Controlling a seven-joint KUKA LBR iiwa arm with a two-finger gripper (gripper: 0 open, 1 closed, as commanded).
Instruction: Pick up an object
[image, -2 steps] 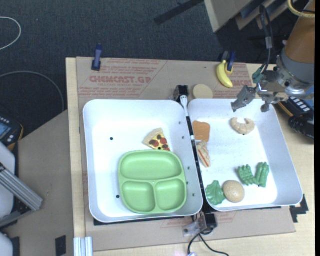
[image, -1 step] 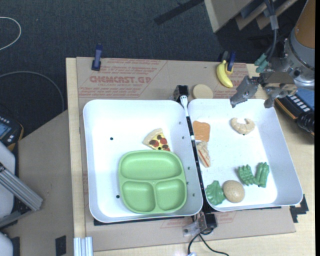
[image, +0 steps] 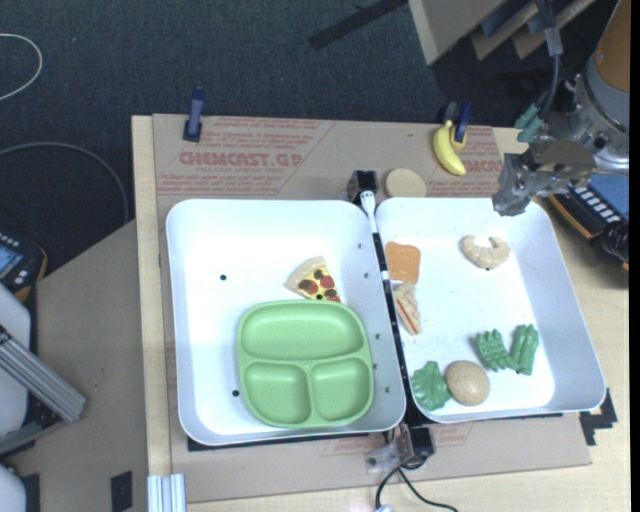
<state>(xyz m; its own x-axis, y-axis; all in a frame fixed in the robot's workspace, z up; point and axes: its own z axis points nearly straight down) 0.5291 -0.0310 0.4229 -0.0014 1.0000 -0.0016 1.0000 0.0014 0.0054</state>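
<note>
- At the frame's upper right, your grey metal claw (image: 512, 195) hangs over the right white bin's (image: 565, 300) far rim; its opening you cannot tell.
- Just below-left lies the pale curled shrimp-like toy (image: 485, 251).

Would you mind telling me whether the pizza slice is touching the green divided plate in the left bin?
Apart. The camera view shows a thin strip of white bin floor between the pizza slice and the upper rim of the green divided plate.
</note>
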